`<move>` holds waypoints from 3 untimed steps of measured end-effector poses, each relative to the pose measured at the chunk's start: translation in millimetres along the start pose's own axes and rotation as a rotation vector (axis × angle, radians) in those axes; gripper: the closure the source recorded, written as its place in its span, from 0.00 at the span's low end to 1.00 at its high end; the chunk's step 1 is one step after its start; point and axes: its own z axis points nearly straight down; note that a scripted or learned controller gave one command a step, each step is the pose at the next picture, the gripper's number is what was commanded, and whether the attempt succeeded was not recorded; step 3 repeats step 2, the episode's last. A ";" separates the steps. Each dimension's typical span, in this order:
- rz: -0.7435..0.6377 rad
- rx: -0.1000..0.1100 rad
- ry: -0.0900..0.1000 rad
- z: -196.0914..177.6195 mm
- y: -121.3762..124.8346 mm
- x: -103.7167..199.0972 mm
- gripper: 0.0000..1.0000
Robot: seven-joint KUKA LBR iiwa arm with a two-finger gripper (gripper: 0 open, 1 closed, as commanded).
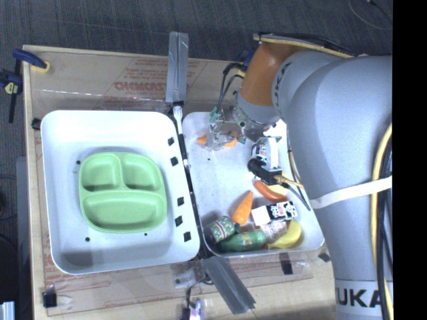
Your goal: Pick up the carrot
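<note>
An orange, tapered carrot (pixel 243 207) lies in the right bin (pixel 212 179), near its front, leaning against the clutter there. My gripper (pixel 220 135) is down at the far end of the same bin, well behind that carrot. A second slim orange thing (pixel 202 139) lies under the gripper and pokes out on both sides of it. The gripper's body hides the middle of that orange thing, so contact cannot be made out.
The front of the right bin holds a green can (pixel 222 229), a dark green vegetable (pixel 244 241), a banana (pixel 288 236), a red-orange sausage (pixel 270 191) and a black-and-white box (pixel 283 211). The left bin (pixel 53 179) holds a green divided plate (pixel 123 192).
</note>
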 end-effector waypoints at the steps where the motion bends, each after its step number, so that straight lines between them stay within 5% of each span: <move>1: -0.136 -0.014 -0.002 -78.3 -55.6 -18.2 1.00; 2: -0.211 -0.010 -0.002 -39.3 -33.1 44.0 1.00; 3: -0.211 -0.010 -0.002 -39.3 -33.1 44.0 1.00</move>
